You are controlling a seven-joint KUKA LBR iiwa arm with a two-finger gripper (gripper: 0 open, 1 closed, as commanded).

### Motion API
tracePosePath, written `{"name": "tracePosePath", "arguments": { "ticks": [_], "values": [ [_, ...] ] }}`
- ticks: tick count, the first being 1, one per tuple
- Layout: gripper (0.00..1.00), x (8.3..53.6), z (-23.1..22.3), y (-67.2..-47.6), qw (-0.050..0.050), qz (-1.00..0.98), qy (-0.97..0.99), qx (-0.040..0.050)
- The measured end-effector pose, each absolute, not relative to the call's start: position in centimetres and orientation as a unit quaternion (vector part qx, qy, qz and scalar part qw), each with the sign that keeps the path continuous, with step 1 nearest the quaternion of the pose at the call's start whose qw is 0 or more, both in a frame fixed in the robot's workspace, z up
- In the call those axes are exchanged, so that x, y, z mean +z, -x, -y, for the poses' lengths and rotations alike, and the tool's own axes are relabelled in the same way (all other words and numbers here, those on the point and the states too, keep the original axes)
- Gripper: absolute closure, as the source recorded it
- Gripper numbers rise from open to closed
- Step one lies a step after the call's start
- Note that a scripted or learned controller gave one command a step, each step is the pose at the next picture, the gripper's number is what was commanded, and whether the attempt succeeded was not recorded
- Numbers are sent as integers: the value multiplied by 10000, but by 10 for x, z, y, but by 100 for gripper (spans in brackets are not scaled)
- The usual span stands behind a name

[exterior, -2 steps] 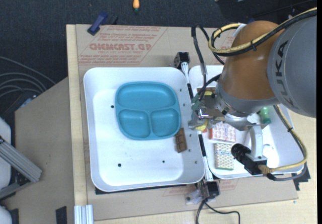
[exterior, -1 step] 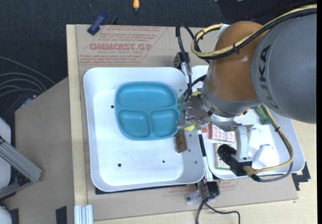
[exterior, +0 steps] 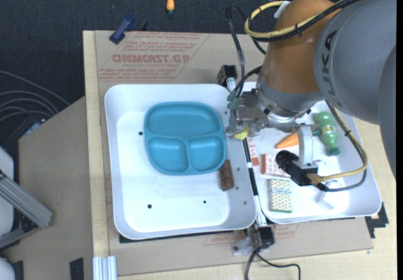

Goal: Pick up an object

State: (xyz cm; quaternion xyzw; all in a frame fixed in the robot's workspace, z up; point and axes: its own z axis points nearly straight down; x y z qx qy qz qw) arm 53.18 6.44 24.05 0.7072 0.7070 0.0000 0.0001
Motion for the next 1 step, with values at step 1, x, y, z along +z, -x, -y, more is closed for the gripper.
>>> {"name": "tracePosePath", "arguments": {
  "ticks": [1],
  "values": [
    [100, 228, -147, -539, -2, -7078, -7064, 4]
  ]
}}
